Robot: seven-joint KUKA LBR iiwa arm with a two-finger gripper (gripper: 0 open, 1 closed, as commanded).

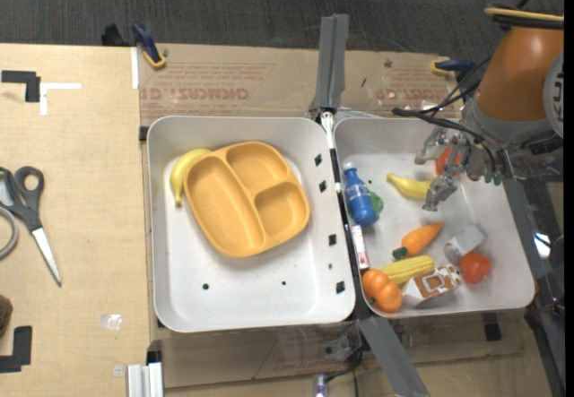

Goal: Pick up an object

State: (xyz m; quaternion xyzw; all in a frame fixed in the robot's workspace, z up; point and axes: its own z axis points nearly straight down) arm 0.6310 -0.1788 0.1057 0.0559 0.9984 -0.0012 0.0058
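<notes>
The end effector (439, 173) hovers over the far part of the right bin (513, 297), its fingers slightly apart and gripping nothing, just right of a small banana (409, 186), with a carrot (420, 238) and corn cob (405, 270) lying nearer.

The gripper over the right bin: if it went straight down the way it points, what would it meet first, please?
Probably bare floor of the right bin, just right of the small banana. The gripper points down beside it, though depth is hard to judge from this slanted view.
</notes>
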